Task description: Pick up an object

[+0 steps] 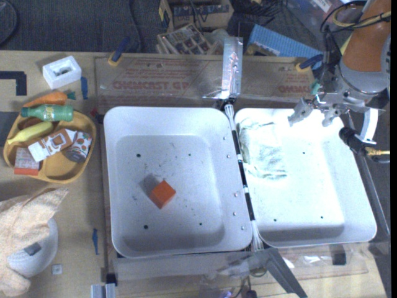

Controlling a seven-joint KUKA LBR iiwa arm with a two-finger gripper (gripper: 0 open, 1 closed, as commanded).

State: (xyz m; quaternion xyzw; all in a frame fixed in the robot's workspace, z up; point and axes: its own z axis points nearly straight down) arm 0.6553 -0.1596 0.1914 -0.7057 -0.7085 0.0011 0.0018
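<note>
A: One orange block (164, 194) lies in the left bin (124, 129), toward seven o'clock of its floor.

B: And the gripper (313, 112)?

A: At one o'clock over the right bin (353, 222), fingers spread apart, nothing between them, well apart from the block.

Block (163, 194) in left bin (124, 129), tool (313, 112) over right bin (353, 228)

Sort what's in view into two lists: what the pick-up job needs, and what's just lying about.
Job:
orange block in the left bin
gripper over the right bin

Lying about:
cloth in the right bin
yellow bowl of toy food
green bottle
white box
towel
</note>
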